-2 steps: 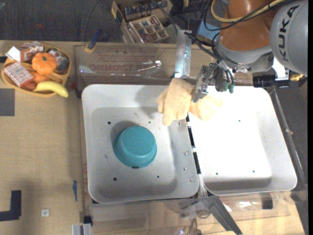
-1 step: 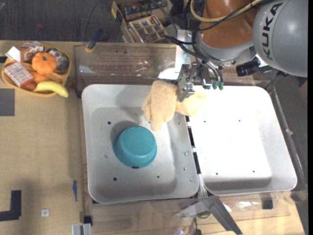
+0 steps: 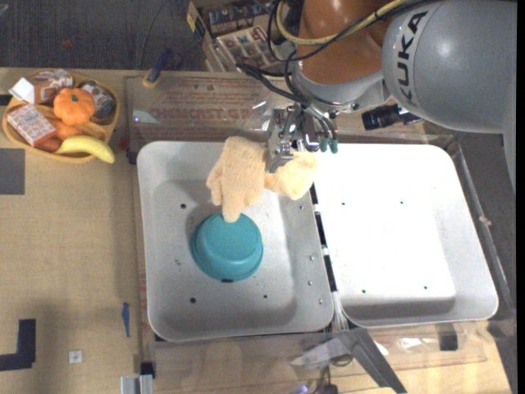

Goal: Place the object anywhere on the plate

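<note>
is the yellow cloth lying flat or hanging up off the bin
Hanging: the cloth drapes from the gripper, its lower tip over the teal plate.

Pale yellow cloth [image 3: 242, 179] right at the metal-grey gripper [image 3: 283, 156], teal plate [image 3: 228, 247] below-left of it, plain white bins [image 3: 164, 179], orange band [image 3: 344, 6] above.

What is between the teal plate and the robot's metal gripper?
In the camera view, a pale yellow cloth hangs between the gripper and the round teal plate.

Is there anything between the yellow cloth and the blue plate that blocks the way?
Nothing visible. The yellow cloth hangs at the gripper, and its lower end already reaches the blue plate in the left bin.
</note>
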`<state>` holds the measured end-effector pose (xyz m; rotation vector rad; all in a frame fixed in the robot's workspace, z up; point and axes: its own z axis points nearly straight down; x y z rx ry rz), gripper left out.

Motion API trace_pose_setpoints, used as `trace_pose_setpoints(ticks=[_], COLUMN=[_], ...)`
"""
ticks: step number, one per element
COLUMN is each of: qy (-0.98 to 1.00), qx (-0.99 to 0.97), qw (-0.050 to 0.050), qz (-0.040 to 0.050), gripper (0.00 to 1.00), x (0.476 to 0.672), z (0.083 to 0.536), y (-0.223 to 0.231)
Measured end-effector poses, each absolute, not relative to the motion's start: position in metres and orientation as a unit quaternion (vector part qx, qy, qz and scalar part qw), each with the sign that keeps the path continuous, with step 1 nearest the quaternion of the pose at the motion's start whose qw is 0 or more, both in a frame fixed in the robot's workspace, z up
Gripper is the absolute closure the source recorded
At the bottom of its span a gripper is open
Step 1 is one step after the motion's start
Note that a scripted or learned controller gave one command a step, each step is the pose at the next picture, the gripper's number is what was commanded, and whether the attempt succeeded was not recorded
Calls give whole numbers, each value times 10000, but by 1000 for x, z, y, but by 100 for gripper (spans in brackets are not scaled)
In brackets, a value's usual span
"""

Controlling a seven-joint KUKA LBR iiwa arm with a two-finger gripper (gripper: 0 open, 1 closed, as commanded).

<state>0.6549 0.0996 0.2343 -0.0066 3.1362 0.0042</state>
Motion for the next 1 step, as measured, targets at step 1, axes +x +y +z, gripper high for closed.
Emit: trace_pose_setpoints(ticks=[1], qy=[10000], qx=[-19], qw=[33], qz=[14], gripper=[0], x=[655], z=[235], y=[99])
